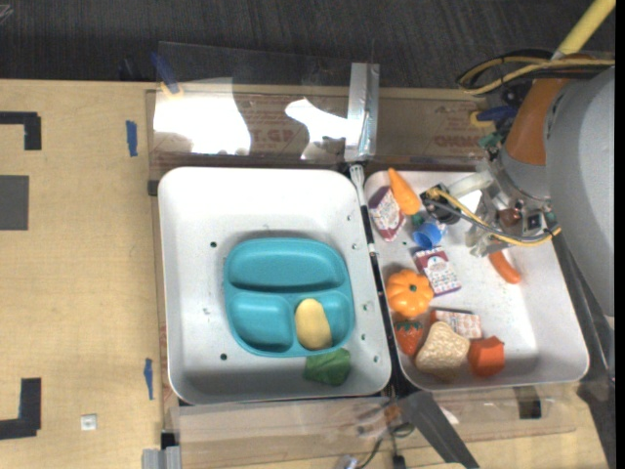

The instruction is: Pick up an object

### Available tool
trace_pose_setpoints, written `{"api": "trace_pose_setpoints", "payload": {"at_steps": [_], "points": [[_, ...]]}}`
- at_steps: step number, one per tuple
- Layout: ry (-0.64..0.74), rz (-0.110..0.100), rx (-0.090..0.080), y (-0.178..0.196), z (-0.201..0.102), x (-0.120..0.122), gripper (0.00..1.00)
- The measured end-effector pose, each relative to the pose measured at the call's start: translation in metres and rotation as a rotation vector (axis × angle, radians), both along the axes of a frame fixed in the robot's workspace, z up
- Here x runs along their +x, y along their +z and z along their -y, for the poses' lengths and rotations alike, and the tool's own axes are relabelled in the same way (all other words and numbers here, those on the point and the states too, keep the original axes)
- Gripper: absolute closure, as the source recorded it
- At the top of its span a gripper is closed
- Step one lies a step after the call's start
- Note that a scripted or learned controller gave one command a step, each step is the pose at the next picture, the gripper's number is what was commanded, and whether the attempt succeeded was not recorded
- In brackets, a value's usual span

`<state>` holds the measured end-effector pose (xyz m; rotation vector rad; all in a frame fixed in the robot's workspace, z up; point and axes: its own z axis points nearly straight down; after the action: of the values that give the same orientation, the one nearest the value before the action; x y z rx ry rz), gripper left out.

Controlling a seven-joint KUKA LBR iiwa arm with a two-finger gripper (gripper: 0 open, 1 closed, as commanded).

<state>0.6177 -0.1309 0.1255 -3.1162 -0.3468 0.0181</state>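
My gripper [491, 231] hangs over the back right part of the right bin [547, 340], below the grey arm and its orange band [532, 125]. A small orange-red piece [505, 266] lies just under and in front of it. To its left are an orange carrot [404, 191], a purple-and-white packet [385, 213], a blue toy [427, 233] and a small printed box [438, 271]. Nearer the front lie an orange pumpkin [409, 293], a red fruit [408, 336], a tan bread slice [442, 349] and a red-orange block [486, 356].
The left bin [186, 291] holds a teal divided tray [273, 272] with a yellow oval fruit [312, 323] in one compartment, and a green lump [328, 366] lies beside the tray's front edge. Cables [508, 71] loop behind the right bin. A metal post [362, 110] stands between the bins at the back.
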Motion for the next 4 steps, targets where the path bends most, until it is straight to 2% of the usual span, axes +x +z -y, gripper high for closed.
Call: {"api": "trace_pose_setpoints", "payload": {"at_steps": [1, 2, 4], "points": [[-0.017, 0.005, -0.003, -0.023, -0.006, 0.029, 1.00], [-0.016, 0.013, -0.003, -0.040, 0.018, 0.046, 1.00], [-0.008, 0.006, -0.002, -0.025, 0.016, 0.047, 1.00]]}}
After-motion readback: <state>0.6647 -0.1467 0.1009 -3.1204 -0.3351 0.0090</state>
